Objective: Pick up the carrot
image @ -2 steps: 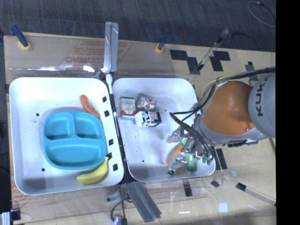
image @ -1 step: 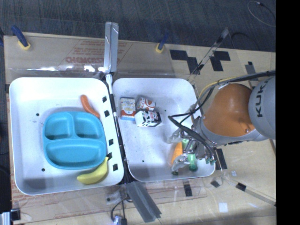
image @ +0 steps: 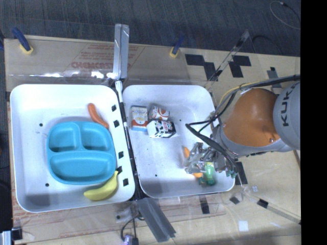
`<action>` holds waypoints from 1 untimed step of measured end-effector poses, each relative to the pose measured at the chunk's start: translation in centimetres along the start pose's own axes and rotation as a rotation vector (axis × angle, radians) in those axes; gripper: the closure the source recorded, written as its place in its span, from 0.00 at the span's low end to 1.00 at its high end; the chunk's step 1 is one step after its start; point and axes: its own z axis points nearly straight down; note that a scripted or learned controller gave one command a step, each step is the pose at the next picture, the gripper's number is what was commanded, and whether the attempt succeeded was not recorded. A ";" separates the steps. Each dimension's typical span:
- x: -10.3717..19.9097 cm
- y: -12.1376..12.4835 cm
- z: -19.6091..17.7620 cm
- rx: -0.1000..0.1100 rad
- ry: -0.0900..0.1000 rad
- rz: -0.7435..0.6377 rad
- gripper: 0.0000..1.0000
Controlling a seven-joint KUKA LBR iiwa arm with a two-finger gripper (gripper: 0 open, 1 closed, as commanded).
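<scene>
Grey metal of the gripper (image: pixel 203 162) is seen low in the right bin (image: pixel 153 182), near its right wall; whether it is spread or closed cannot be told. Small orange pieces, probably the carrot (image: pixel 186 151), are seen just beside it, with a green object (image: pixel 208 176) below. Small cartons (image: pixel 152 120) are placed further left. A blue tray (image: pixel 80 152), a banana (image: pixel 102 189) and a sausage (image: pixel 97 114) are kept in the left bin (image: pixel 25 116).
</scene>
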 end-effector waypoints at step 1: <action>0.0 0.0 0.0 0.000 0.000 0.000 0.00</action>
